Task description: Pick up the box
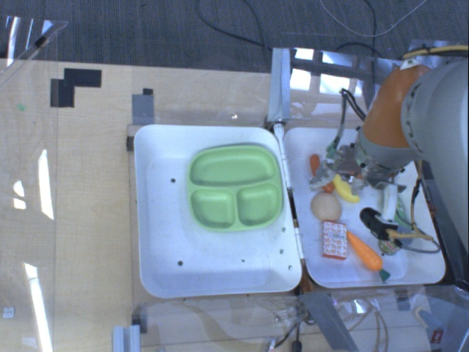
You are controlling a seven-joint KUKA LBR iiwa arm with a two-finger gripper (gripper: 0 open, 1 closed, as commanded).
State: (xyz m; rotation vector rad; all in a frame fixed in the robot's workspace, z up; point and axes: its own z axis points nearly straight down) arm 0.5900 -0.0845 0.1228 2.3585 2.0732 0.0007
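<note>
The box [335, 240], red and white, lies flat in the lower part of the right bin [419, 267], low and right of centre in the frame. An orange carrot [364, 251] lies just beside its right edge, slanting down to the right. A pale round fruit [326, 207] sits close above the box.

Higher up, a yellow banana-like piece [346, 190] lies just under the gripper [343, 169], which hangs over the upper part of that bin. How far open it is I cannot tell, nor whether it has hold of anything.

I judge the task to be at the approach: the box is not yet reached. The next move calls for travel toward the bottom of the frame, then a descent between the carrot and the round fruit, both of which crowd the box.

A small red piece [315, 164] lies at the upper left of this bin. The left bin [168, 259] bears a green divided tray [236, 187].
</note>
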